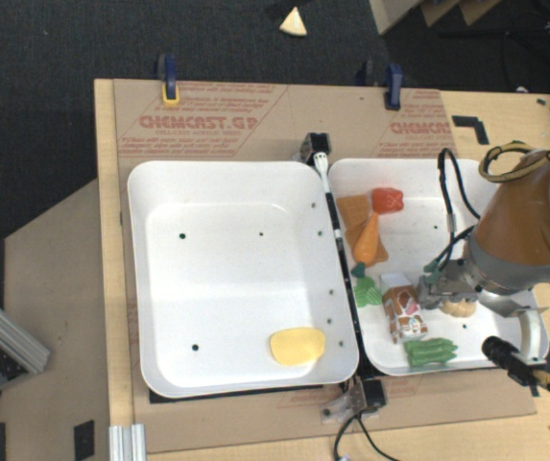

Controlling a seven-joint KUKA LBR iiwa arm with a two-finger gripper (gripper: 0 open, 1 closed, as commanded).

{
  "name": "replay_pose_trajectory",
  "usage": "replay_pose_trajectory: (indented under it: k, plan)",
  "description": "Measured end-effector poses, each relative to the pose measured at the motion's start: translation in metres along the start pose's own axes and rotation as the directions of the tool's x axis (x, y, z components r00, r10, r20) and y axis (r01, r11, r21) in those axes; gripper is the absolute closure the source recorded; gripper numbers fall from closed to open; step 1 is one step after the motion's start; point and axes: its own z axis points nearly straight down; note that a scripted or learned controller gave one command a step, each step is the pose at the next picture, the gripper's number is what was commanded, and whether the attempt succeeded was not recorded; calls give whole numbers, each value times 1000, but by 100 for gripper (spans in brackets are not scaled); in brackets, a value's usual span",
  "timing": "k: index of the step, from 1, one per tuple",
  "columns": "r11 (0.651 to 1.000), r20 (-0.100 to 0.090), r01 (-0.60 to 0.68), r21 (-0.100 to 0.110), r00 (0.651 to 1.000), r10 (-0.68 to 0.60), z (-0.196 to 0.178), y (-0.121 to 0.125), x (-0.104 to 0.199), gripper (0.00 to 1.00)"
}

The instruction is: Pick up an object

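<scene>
My gripper is low in the right bin, at its right side, with the arm's orange band above it. Just left of it lies a small red-and-white packet, close to the fingers; a tan round item sits right beside the gripper. Below them lies a green object. An orange carrot-like piece, a tan slice and a red item lie in the bin's upper left. A small green piece rests near the left wall. A yellow lump sits in the left bin.
Both bins sit on a brown board held by two blue clamps at the far edge. A black divider clip stands between the bins. Cables loop near the arm on the right.
</scene>
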Motion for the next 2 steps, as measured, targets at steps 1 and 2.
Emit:
replay_pose_trajectory:
  k: [1,2]
  plan:
    - [1000,5,-1,-10,1000,1,-1,-16,-64,100]
    - [1000,5,3,-14,1000,-3,-11,-14,-60,100]
